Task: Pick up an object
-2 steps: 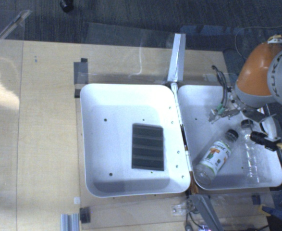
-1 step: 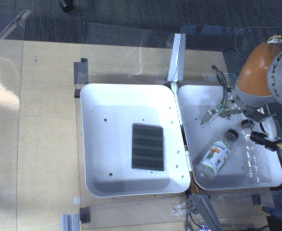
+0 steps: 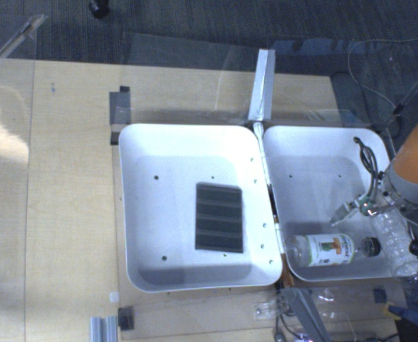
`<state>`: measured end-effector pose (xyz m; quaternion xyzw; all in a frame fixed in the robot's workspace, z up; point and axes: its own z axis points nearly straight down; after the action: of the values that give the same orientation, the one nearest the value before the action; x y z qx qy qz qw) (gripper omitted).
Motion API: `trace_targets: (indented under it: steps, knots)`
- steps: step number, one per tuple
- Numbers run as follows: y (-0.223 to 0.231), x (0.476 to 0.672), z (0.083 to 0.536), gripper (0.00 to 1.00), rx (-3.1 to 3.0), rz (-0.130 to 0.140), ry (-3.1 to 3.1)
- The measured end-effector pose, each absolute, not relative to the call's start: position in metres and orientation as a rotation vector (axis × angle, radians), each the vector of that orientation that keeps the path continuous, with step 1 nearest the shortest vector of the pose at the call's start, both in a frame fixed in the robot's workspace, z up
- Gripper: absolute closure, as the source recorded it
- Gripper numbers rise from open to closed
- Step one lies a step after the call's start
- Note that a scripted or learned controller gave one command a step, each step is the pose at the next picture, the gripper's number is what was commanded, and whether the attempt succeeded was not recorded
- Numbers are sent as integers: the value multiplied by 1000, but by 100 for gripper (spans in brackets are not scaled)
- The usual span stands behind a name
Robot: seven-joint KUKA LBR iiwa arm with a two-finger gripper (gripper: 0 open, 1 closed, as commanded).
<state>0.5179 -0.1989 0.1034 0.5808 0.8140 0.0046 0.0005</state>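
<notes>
2 shallow white bins sat side by side on a pale wooden bench. The left bin held 1 dark ribbed rectangular pad, lying flat near the middle of its floor, a little to the right of centre and apart from every wall.

The right bin held a clear plastic bottle on its side along the near wall. Its base pointed left, close to the wall shared with the left bin, and its dark cap pointed right. A label with green and orange marks wrapped its middle.

The arm came in from the right edge, its orange band showing above a grey wrist. The gripper hung low over the right part of the right bin, just beyond the far side of the bottle's cap end. A thin metal finger pointed left and down toward the bin floor, and nothing could be seen between the fingers. Whether they were spread or pressed together could not be told at this size. A black cable looped above the gripper, along the far right of the bin.

A metal bar ran away from the far junction of the 2 bins.
</notes>
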Motion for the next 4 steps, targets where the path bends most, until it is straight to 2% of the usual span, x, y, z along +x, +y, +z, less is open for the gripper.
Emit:
trace_targets:
  steps: [1, 2, 3, 4]
  knots:
    - [-101, 494, 91, 0, 1512, 14, 2733]
    - [-97, 560, 90, 0, 1955, 14, 2443]
    - [-101, 627, 89, 0, 1712, 9, 2620]
    - [-75, 636, 187, 0, 1766, 7, 2587]
